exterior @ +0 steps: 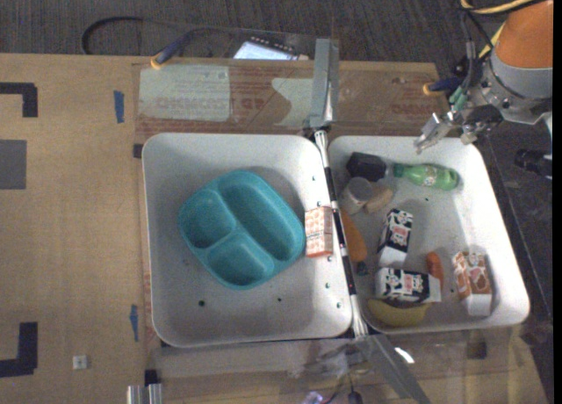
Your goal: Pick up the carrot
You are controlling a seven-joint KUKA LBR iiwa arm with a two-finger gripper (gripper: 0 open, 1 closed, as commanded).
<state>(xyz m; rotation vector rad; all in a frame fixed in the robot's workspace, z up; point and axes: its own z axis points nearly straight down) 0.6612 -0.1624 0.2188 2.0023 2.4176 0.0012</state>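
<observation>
Pincer point(450, 127) first: it hangs over the far right corner of the right bin point(500, 218), at the end of the grey arm with its orange band point(527, 29), which comes in from the right. Its two fingers stand apart, with nothing between them.

Just below it in the bin lies a green bottle point(428, 176) on its side, cap towards the left, next to a black object point(364, 165) in the far left corner. Nearer the camera from that sits a tan, rounded item point(364, 194).

Carrot point(354, 234) lies well apart from the pincer, along the left wall of the right bin, close against the divider between the two bins. It is a slim orange stick; its long axis runs roughly from far to near, parallel to that wall, leaning slightly rightward at the near end. Which end is the tip I cannot tell.

Beside it to the right stand two black-and-white cartons, one upright-looking point(399, 230) and one nearer the camera point(407, 284). A banana point(395, 312) rests along the near wall, and an orange-and-white carton point(471, 277) sits at the near right, with a small orange piece point(434, 263) beside it.

Across the divider, the left bin point(176, 306) holds a teal divided plate point(240, 228) and a small red-and-white box point(319, 232) near its right wall.
</observation>
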